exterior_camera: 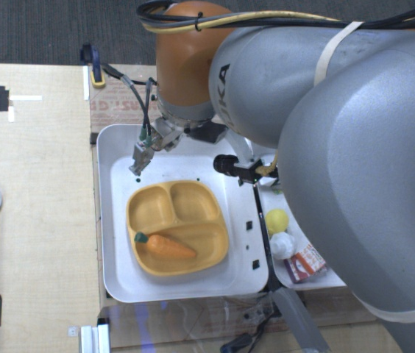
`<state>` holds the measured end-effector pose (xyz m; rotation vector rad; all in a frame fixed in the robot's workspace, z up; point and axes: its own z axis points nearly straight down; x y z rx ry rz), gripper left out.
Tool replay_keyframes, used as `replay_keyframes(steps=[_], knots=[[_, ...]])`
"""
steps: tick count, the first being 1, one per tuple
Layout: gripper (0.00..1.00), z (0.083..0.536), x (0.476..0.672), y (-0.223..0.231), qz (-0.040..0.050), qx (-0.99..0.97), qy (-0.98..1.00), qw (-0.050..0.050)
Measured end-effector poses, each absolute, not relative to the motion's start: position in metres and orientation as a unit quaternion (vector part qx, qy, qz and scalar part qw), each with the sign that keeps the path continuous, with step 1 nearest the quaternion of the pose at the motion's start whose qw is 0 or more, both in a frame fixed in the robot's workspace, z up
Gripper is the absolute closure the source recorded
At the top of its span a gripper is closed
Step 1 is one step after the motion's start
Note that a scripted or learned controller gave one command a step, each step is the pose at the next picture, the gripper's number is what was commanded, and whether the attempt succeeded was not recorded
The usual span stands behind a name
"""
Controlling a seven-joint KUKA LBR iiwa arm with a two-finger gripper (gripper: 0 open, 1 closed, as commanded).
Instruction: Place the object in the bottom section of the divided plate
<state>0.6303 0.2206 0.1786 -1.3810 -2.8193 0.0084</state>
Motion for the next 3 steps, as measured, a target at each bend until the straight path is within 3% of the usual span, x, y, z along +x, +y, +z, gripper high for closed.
replay_keyframes(steps=[1, 2, 3], knots=[[0.0, 0.154, 0.627, 0.218, 0.0018, -0.303, -0.953, 0.002], [0.0, 0.26, 0.647, 0.227, 0.0007, -0.183, -0.983, 0.0], [0.0, 0.43, 0.619, 0.227, 0.001, -0.117, -0.993, 0.0]])
